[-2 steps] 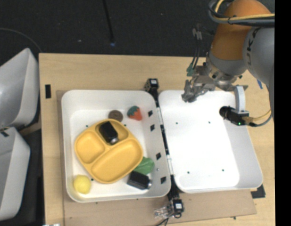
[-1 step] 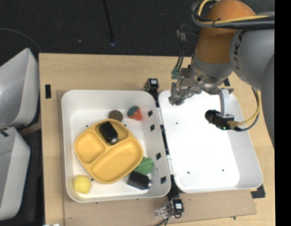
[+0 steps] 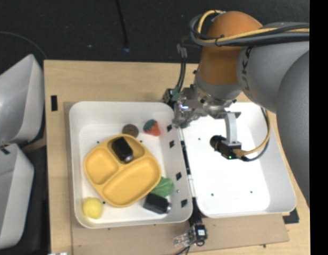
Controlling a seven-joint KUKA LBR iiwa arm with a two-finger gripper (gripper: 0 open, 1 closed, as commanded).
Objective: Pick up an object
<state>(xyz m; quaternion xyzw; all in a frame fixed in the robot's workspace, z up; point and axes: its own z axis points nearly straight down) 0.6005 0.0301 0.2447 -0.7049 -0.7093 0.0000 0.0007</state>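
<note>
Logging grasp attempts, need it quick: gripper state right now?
Gripper: cannot be told, the arm hides it from above. It sits at the inner wall of the bin with the yellow tray.

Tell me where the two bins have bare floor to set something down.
The right bin has the most bare floor, from its middle to its near rim; the pincer hangs over its far left corner. The left bin is crowded: only a small patch between its far left corner and the yellow plate is bare.
</note>
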